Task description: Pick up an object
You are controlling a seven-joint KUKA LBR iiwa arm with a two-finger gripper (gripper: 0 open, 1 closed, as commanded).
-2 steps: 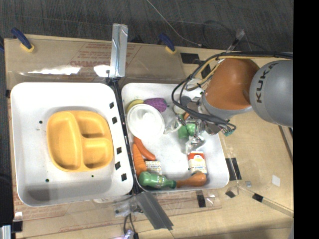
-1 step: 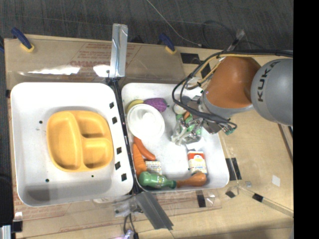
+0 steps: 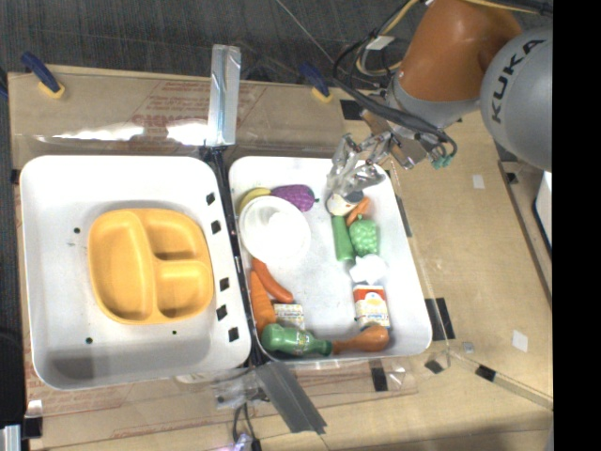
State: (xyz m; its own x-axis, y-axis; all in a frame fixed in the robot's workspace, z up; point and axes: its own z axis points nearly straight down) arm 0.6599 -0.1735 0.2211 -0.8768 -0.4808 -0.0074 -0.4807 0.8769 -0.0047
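Two white bins sit side by side on the desk (image 3: pixel 470 252). The left bin (image 3: pixel 47 252) holds one thing, a yellow divided tray (image 3: pixel 150 261) lying flat near its middle, three compartments.

The right bin (image 3: pixel 413 280) is crowded. A white bowl (image 3: pixel 274 231) sits against its left edge, with a purple grape bunch (image 3: pixel 294 196) just beyond it toward the far edge and a yellow-green piece (image 3: pixel 252 198) in the far left corner. Along the left edge below the bowl I see an orange carrot (image 3: pixel 267 285). A green bottle (image 3: pixel 293 342) lies across the near edge, its neck pointing at an orange piece (image 3: pixel 364 340) in the near right corner. A small white-capped bottle (image 3: pixel 370 294) with an orange label stands by the right edge; the label is too small to read. Above it are a green cylinder (image 3: pixel 341 238) and a knobbly green piece (image 3: pixel 365 238).

The end effector (image 3: pixel 346 184) hangs at the bin's far right corner, over the green cylinder's top end; I cannot tell how its fingers stand.

"KUKA" reads on the grey arm (image 3: pixel 521 73).
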